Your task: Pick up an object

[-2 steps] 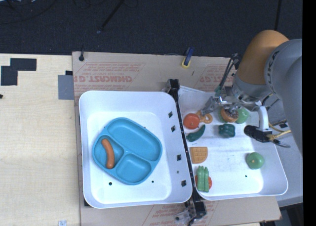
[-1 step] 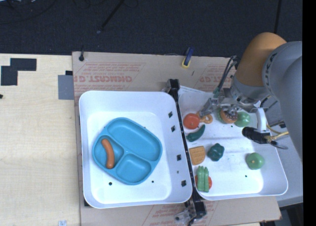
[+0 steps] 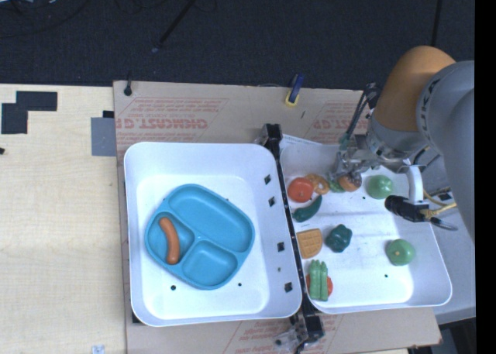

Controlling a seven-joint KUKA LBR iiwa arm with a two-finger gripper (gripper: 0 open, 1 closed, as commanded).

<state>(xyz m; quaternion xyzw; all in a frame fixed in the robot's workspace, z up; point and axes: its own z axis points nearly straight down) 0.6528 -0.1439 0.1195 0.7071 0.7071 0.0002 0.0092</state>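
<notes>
We see the grey KUKA arm with its orange band (image 3: pixel 415 85) entering from the right edge of the view and bending downward at the wrist. Its metal two-finger gripper (image 3: pixel 348 168) points down, low over the upper left part of the right-hand bin. We cannot resolve the spacing of its tips. The bulky grey body of the arm fills the upper right corner.

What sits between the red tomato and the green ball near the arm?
In the camera view, between the red tomato and the green ball sit the claw and small orange-brown toy food below it.
</notes>
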